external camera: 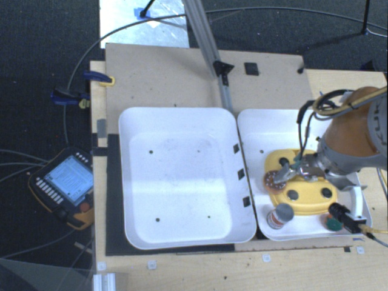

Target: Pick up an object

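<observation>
Dark carpet surrounds the tan bench (182, 77) on my feed. A teach pendant (63, 183) with a lit screen lies on the floor off the bench's left side, and blue clamps (97, 77) grip the bench's left edge. A slanted metal pole (203, 29) crosses the top of the view and ends at the far rim, between the two bins. On the bench sit the left bin (176, 180) and the right bin (260, 132), touching along their shared side. Everything I could pick lies in the right bin, crowded into its near half. A yellow moulded piece (306, 194) with dark spots on its top lies flat in the middle of that half. A brown ring-shaped thing (271, 179) rests against the yellow piece's left edge. Just in front of the yellow piece stands a small can (280, 216) with a grey top and a red and white side, close to the bin's near wall. A small green round thing (333, 224) sits in the near right corner. The arm (357, 132) reaches in from the right, its orange band over the bin's right side. The jaws are low over the far left part of the yellow piece, just beside the ring. From this angle I cannot tell whether the jaws are apart or together, nor whether they touch anything.
</observation>
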Controlling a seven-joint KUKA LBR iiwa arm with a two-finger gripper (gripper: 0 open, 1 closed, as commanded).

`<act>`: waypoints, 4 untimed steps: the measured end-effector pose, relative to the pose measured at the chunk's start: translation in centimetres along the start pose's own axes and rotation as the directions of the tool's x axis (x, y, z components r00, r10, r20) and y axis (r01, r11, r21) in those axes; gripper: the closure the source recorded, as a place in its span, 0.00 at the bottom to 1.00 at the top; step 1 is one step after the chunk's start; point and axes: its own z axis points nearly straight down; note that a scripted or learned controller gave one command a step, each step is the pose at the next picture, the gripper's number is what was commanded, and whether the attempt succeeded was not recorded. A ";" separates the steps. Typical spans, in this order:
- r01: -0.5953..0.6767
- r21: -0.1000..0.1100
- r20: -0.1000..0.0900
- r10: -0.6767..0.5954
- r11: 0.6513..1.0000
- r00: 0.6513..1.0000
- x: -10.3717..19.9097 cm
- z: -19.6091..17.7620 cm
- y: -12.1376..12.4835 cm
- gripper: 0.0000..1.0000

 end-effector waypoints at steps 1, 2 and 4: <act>0.005 -0.002 -0.009 -0.005 1.000 1.000 0.4 -1.2 0.3 1.00; -0.004 0.011 0.004 0.004 1.000 1.000 0.9 -5.6 0.6 1.00; -0.004 0.012 0.003 0.004 1.000 1.000 0.9 -13.8 1.1 1.00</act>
